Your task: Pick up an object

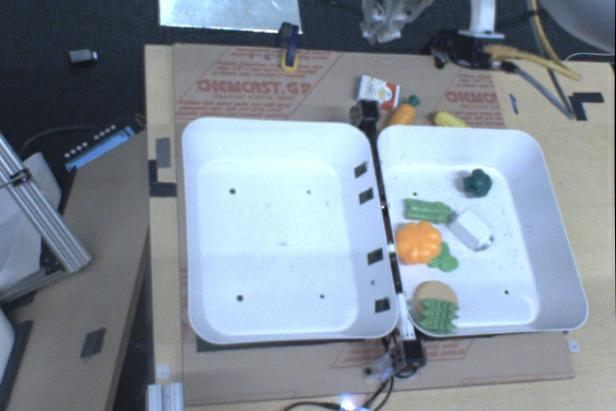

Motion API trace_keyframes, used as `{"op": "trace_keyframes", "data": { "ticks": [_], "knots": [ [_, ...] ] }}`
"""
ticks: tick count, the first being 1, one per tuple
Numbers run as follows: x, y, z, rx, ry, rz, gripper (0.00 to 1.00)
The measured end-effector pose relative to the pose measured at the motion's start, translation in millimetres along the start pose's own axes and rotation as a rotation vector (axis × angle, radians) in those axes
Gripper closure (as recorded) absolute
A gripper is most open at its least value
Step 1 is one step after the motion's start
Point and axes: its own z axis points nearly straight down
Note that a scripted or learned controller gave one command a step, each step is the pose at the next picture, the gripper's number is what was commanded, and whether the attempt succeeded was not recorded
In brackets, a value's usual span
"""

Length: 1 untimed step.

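The counter is flat brown board printed with red lettering. On it sit two shallow, smooth white plastic bins with rounded corners. The left bin fills the nine o'clock half of the board; the right bin sits at three o'clock, touching it along a strip of black clips.

The arm hangs above the counter's twelve o'clock edge, its pincer a pale, translucent-looking piece well apart from both bins; I cannot tell how it is set.

In the right bin, a round, glossy orange pumpkin lies near the nine o'clock wall. Just at its three o'clock rests a white block with flat faces. At its twelve o'clock lies a ridged green pod. A knobbly dark green lump sits toward one o'clock. At six o'clock a tan disc touches a bumpy green piece.
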Motion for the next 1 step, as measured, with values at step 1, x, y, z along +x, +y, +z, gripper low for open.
{"op": "trace_keyframes", "data": {
  "ticks": [1],
  "knots": [
    [24.3, -5.1, -7.7, 0.001, 0.0, -0.001, 1.0]
  ]
}}
